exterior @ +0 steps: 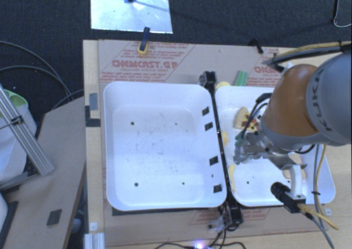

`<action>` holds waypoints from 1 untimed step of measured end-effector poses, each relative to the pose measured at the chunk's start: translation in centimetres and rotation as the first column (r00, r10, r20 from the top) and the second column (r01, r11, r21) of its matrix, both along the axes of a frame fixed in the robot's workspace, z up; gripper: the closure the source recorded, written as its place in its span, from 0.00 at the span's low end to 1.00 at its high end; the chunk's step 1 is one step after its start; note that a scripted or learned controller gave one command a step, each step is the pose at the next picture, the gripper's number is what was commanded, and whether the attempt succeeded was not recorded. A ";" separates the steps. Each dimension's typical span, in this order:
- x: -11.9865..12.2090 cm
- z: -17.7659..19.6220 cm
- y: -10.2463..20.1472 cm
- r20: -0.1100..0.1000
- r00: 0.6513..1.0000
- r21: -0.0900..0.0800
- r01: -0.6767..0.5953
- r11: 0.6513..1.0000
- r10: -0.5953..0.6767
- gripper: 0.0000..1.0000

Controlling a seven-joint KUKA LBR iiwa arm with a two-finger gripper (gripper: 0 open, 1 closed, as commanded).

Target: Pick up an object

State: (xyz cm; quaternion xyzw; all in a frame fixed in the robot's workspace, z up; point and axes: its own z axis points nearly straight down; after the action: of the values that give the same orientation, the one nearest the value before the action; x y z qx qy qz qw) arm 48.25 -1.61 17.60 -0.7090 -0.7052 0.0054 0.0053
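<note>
The grey arm with its orange band (294,99) reaches over the shallow white plastic bin on the right (328,183), and its hand (247,151) hangs low above that bin's left half, close to the divider where the two bins meet. Whether the hand is open or closed cannot be told from this slant, since the wrist covers it. Near it lie the likely targets: a pale yellow rounded piece (242,116) toward the bin's far edge, a small cream lump (222,85) at the bin's far left corner, and a pale yellow sliver (231,175) against the left wall nearer the front edge. A green strip (241,78) rests on the desk just beyond the bin's far rim. The larger shallow white bin on the left (159,149) carries only faint scuffs. The step in hand looks like the approach or descent onto something beneath the wrist; the next move probably calls for settling squarely over one piece, closing, then lifting straight to check that it comes along.
</note>
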 end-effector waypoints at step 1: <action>0.4 0.8 0.3 0.016 1.000 0.000 -0.006 1.000 0.006 0.00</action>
State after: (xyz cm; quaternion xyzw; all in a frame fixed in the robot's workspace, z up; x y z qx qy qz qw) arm 48.67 -1.33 18.41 -0.7068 -0.7075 -0.0005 -0.0003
